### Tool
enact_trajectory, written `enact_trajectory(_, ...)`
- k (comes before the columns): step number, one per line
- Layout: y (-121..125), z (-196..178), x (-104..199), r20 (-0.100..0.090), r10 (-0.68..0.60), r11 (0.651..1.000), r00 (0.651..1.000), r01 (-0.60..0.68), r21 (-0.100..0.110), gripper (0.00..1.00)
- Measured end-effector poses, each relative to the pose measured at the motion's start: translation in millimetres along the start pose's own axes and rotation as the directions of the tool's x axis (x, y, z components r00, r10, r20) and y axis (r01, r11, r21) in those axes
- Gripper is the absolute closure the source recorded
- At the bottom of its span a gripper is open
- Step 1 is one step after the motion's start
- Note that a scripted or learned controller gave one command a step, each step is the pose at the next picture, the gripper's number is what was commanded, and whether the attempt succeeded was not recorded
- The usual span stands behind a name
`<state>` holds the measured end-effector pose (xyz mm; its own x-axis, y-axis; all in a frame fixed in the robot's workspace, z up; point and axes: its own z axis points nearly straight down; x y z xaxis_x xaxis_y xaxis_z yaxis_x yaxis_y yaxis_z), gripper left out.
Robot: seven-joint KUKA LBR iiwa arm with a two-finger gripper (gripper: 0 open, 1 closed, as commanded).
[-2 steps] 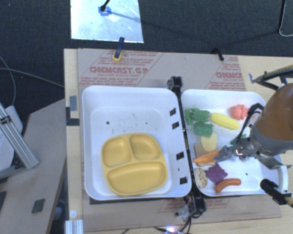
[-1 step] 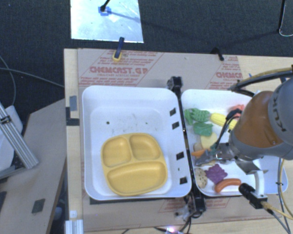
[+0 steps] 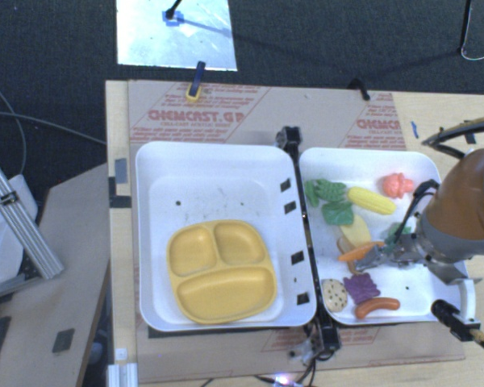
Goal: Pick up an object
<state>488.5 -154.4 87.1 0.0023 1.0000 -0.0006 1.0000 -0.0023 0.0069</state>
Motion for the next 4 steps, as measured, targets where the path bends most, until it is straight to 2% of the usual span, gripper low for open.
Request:
enact_trajectory(1,6.3,0.1,-54.6,0.001,-0.001,1.0,1.0,0.001,0.0,0.0)
enact_trajectory(2,7.7,-11.0,-51.9,-0.001,-0.005,1.0,1.0,0.005,-0.002,1.0)
enact_trajectory(3,126.7,-37.0,-27.4,0.002,-0.014,1.0,1.0,0.014,-0.008,1.0)
enact_trajectory(4,61.6,-29.9,-31.7,-0.001,-0.001,1.0,1.0,0.001,0.01,1.0)
